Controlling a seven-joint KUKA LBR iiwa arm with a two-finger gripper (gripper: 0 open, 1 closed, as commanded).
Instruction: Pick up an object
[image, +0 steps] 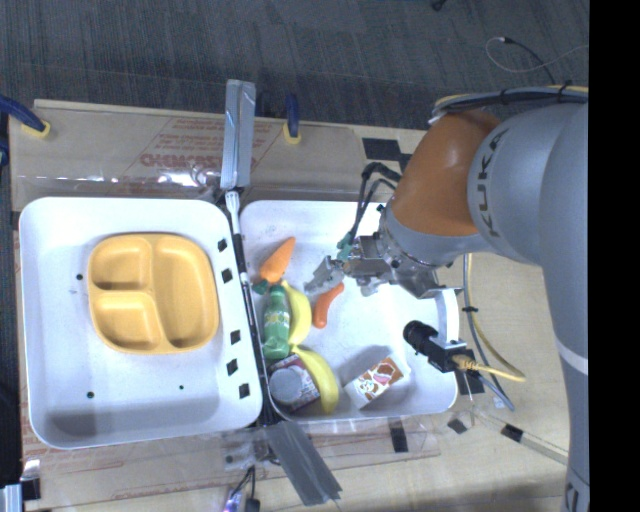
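The right bin (420, 400) holds several small objects. An orange carrot (278, 258) lies by the bin's left wall. Below it a green bottle (275, 322) rests against a yellow banana (299, 312). A short orange-red piece (323, 306) lies near the middle of the bin. My gripper (340, 275) hangs low over the bin, just above and to the right of that orange-red piece, reaching in from the right. Nothing is visibly held.
A second banana (323, 377), a dark round can (289, 386) and a small printed box (378, 378) sit along the right bin's front. The left bin (60, 400) holds a yellow divided plate (152, 292). A metal divider (238, 140) stands between the bins.
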